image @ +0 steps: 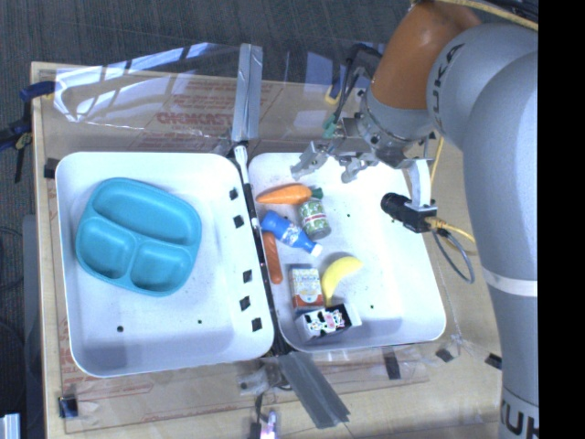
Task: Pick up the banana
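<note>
Banana in right bin, beside small carton, arm marked KUKA

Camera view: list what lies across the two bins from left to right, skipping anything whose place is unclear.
blue divided plate → red-orange stick → orange carton → banana. The carrot, blue bottle and green jar overlap these, so they are left out.

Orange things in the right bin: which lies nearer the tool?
The carrot with the green end, lying crosswise close to the tool; the other orange stick lies farther down the view, along the left wall of the bin.
</note>
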Robot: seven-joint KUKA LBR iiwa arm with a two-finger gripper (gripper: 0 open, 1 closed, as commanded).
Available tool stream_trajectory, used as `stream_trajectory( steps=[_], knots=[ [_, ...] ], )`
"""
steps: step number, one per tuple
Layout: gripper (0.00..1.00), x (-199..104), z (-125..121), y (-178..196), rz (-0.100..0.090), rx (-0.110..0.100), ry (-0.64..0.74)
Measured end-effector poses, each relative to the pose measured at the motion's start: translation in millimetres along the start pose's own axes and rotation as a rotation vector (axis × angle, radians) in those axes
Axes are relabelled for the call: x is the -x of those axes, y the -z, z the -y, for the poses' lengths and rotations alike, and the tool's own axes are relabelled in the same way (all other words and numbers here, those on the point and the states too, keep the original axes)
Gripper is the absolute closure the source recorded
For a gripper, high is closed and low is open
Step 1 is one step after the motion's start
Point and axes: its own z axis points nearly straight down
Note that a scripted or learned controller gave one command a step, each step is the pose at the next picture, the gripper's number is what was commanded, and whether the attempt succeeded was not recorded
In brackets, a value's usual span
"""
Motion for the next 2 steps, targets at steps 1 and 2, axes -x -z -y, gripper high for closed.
stream_trajectory(
  steps=[1,2],
  knots=[
    [0.0,23,75,-72,0.0,0.0,0.116],
    [0.0,77,113,-127,0.001,0.014,0.224]
  ],
)
